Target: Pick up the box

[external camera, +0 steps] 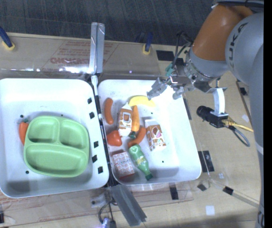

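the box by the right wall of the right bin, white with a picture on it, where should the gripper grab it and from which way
Judging from the camera view, take the box across its two long sides, coming straight down from above. It lies flat, printed face up, with bare bin floor on its right, while the carrot crowds its left edge, so that finger has little room. The gripper hangs above the yellow fruit.

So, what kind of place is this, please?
Probably a robot lab test bench, not a kitchen: two white bins clamped onto cardboard, toy food such as a plastic carrot, and a grey industrial arm.
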Robot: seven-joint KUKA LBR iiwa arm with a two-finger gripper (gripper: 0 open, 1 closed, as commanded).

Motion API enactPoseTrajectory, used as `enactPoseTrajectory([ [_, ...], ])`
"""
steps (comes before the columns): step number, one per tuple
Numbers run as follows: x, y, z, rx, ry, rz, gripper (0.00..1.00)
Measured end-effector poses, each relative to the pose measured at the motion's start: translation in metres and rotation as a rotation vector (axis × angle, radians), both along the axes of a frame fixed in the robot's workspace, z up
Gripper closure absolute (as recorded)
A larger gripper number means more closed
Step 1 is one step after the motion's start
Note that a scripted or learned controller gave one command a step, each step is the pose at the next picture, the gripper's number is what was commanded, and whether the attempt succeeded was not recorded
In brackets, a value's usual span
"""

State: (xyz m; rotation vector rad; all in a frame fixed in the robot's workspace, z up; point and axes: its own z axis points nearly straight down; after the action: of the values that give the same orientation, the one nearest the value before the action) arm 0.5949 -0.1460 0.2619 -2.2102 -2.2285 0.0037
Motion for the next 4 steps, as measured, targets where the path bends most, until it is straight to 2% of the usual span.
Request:
enactPoseTrajectory([
  [1,-0.044,0.023,-0.045,0.0,0.002,-0.265,0.0],
  [2,-0.104,0.052,-0.171,0.0,0.0,-0.332,0.0],
  [3,-0.103,0.052,-0.161,0.0,-0.002,-0.328,1.0],
  [4,-0.103,0.113,-0.071,0.0,0.0,-0.359,1.0],
])
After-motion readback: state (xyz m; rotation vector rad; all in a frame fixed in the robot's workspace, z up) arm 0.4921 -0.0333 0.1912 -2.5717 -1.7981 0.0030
